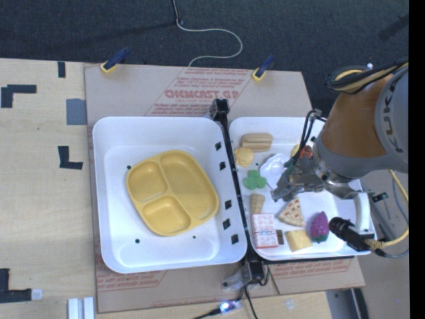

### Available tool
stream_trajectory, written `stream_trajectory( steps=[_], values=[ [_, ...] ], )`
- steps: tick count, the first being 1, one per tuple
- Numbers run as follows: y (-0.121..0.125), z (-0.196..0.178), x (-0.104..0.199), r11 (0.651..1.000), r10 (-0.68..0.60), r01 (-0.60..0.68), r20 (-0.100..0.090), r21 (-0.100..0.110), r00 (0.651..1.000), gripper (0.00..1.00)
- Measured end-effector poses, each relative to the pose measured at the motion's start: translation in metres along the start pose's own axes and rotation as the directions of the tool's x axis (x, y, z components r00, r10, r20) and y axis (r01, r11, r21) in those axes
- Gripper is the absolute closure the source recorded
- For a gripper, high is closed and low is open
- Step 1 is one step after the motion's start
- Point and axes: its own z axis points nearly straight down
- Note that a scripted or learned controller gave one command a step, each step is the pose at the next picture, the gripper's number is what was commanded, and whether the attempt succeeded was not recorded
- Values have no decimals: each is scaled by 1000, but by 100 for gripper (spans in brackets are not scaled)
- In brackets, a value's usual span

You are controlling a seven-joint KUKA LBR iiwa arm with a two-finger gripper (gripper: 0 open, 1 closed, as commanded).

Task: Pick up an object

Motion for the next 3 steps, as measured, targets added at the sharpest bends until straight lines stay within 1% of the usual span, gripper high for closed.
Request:
stream_trajectory(
  steps=[1, 2, 3],
  values=[
    [-1, 4, 27, 1000, 1, -1, 1, -1, 1000, 100],
    [-14, -8, 23, 1000, 4, -4, 1, -2, 1000, 100],
    [3, 0, 28, 1000, 2, -2, 2, -2, 1000, 100]
  ],
)
